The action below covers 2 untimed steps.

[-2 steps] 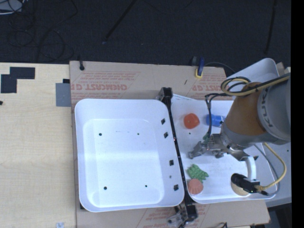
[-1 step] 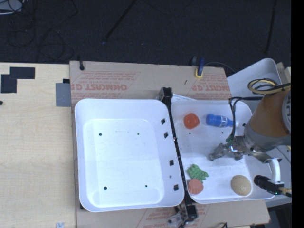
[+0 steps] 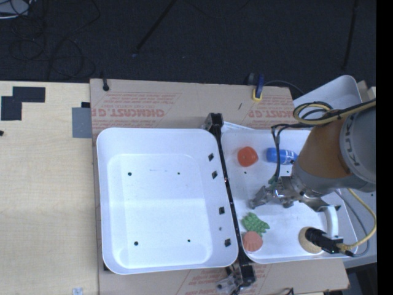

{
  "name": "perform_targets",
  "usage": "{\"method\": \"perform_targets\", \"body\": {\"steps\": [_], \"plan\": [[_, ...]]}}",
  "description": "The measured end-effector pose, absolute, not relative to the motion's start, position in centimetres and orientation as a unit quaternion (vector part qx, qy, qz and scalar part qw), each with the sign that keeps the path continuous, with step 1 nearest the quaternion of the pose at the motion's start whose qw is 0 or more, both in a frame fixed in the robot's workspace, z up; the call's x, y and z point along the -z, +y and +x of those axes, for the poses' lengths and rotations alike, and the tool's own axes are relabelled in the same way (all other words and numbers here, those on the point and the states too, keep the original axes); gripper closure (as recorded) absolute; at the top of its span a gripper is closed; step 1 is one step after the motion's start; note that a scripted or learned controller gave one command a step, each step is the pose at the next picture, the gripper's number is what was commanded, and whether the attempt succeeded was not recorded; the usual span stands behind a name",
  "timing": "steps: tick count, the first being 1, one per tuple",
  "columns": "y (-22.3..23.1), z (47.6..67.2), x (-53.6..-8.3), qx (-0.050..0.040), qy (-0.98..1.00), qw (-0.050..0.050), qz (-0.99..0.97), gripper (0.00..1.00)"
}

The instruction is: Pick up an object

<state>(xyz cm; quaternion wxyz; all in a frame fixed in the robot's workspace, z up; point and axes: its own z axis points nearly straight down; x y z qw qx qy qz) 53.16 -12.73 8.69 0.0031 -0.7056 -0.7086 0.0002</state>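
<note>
Small green leafy toy (image 3: 255, 224) lies in the right white plastic bin (image 3: 288, 254), touching a round pinkish-orange piece (image 3: 252, 241). Just above the green toy hangs the grey metal tool (image 3: 263, 197). Whether its fingers are apart or together, I cannot tell.

A grey robot arm (image 3: 362, 149) with an orange band (image 3: 322, 152) above its wrist reaches in from the right. At its tip, the metal two-finger gripper (image 3: 263, 196) sits low, pointing left, fingers slightly spread apart.

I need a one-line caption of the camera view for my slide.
Arm's hand low in the right bin, among a red ball, blue object and green toy.
</note>
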Motion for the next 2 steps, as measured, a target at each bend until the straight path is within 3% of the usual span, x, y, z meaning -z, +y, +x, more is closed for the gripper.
{"method": "perform_targets", "body": {"steps": [1, 2], "plan": [[-15.3, 54.8, -8.7, -0.0006, -0.707, 0.0, -0.707, 0.0], [-19.3, 55.0, -8.8, -0.0011, -0.706, 0.0, -0.708, 0.0]]}}
